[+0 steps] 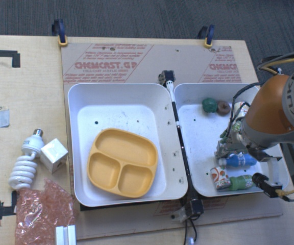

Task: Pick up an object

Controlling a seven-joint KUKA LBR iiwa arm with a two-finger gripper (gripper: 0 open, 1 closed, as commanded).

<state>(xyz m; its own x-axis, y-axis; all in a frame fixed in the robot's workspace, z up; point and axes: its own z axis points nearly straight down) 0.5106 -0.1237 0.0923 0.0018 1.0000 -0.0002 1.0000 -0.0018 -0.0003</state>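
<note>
In the right bin (188,137), down at its near half, the gripper (223,149), lowered among the clutter with the grey wrist and orange band above it; open or closed, impossible to tell from here, and nothing visibly held. Just right of the gripper, touching or nearly so, a blue bottle (240,161) lying on its side, the likeliest target by position. Just below the gripper, a small red-and-white can (220,178), and beside that a green bottle (241,182), also lying flat. Farther from the gripper, toward the bin's far wall, a dark green ball (210,105) with a brown ring (223,107) right beside it. Judged as the descent or grasp step of the pick, not yet a lift. Next move, by that reading: closing squarely on one item without nudging its neighbours, then a straight rise clear of the bin wall; risk of a slip on the rounded bottle, or of catching two items at once. In the left bin (80,106), well apart from the gripper, a yellow divided tray (121,162) with three compartments, lying at a slant.
</note>
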